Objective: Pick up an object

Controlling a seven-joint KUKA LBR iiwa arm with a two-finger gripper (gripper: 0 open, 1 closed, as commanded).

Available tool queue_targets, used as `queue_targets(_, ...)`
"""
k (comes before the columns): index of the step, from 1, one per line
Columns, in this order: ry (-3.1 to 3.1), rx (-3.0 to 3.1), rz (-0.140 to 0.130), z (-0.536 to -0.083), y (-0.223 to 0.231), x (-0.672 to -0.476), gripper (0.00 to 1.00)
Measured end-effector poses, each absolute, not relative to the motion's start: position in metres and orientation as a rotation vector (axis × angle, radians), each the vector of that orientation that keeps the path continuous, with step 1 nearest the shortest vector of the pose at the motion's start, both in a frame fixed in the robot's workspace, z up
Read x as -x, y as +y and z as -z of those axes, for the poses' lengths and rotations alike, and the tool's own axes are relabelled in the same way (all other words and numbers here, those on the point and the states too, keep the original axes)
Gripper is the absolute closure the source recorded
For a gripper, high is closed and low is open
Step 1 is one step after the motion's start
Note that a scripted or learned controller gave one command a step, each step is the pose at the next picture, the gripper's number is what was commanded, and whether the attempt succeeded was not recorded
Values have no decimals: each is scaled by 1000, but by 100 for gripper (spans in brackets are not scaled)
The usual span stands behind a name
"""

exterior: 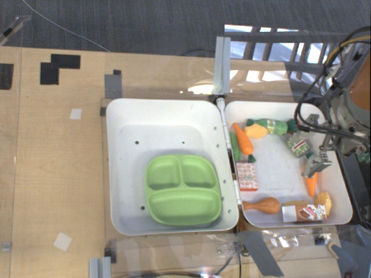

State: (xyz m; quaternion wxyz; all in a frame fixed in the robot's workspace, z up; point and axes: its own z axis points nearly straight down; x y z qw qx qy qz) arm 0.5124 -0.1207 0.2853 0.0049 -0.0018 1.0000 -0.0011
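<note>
The left bin [122, 155] carries a green divided plate [184, 190] toward its near edge, with bare floor behind. In the right bin [272, 155], toys hug the edges, leaving the middle open. The gripper [316, 168] hangs near the right edge, over a small orange carrot [312, 184]; I cannot tell how its fingers sit.

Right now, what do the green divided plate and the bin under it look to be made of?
The green divided plate looks like moulded plastic, semi-matte: one even colour, rounded compartment walls, soft sheen. The left bin looks like thin formed white plastic, smooth, with rounded corners and faint glare; painted metal can't be ruled out.
</note>
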Motion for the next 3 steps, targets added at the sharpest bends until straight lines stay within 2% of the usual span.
queue_targets(1, 3086, 584, -3, -113, -150, -528, 0)
queue_targets(2, 3083, 505, 4, -90, -91, -576, 0)
queue_targets(3, 3076, 535, 7, -92, -100, -514, 0)
